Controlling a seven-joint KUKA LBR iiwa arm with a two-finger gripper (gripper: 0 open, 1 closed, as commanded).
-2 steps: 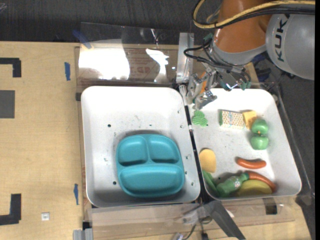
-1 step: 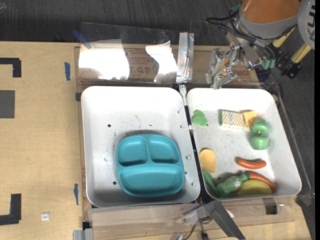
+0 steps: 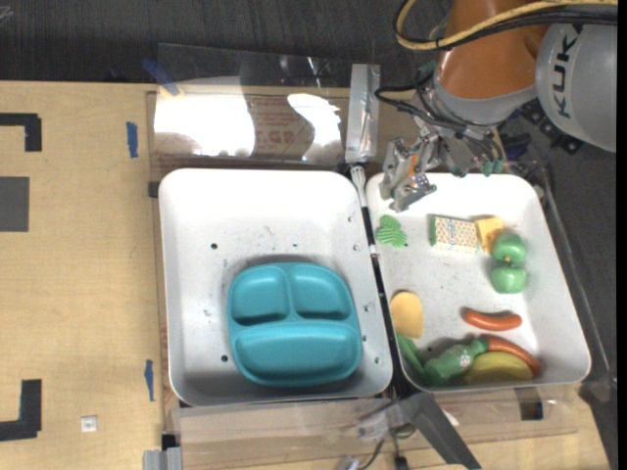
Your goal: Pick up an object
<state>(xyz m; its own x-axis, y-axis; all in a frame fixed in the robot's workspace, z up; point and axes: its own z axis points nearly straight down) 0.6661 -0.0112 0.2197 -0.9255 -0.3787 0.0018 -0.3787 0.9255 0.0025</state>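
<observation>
My gripper (image 3: 409, 186) hangs over the far left corner of the right bin (image 3: 560, 292), fingers pointing down, with nothing visible between them. Just below it lies a small green leafy piece (image 3: 391, 231). To the right sit a patterned white box (image 3: 454, 232) with a yellow block (image 3: 487, 231) against it, and a green pepper (image 3: 508, 262). Farther forward lie a yellow-orange piece (image 3: 407, 311), a red sausage (image 3: 492, 318), and a heap with a green vegetable (image 3: 446, 360), a banana (image 3: 500, 365) and a carrot (image 3: 514, 351).
The left bin (image 3: 196, 213) holds a teal three-compartment tray (image 3: 292, 322). A metal divider (image 3: 370, 262) separates the bins. Behind the left bin lies a shiny clear sheet (image 3: 255, 116). Cables loop around the orange arm band (image 3: 490, 32).
</observation>
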